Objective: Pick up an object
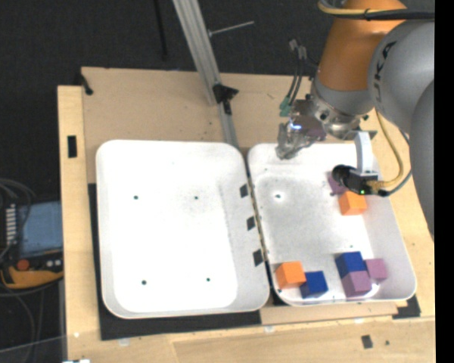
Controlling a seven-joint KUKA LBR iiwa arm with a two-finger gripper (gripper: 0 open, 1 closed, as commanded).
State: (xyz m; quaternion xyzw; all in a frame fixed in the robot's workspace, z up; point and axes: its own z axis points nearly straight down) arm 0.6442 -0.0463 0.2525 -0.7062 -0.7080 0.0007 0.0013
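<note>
Mostly, small matte cubes cluster at the right bin's (393,225) five o'clock corner: orange block (290,274), two blue blocks (314,283), two purple blocks (356,283). Another orange cube (353,203) sits at two o'clock. The metallic gripper (289,145) hovers at eleven o'clock; its grip I cannot tell.

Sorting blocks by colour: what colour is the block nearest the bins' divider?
Orange, seen in the camera view, beside a blue block.

Both bins (174,225) look like smooth white plastic with a faint sheen (lightly speckled with dust). The worktop (136,104) is matt, pale wood board. The arm's orange band (356,44) looks glossy, its grey shell (412,59) satin smooth.
</note>
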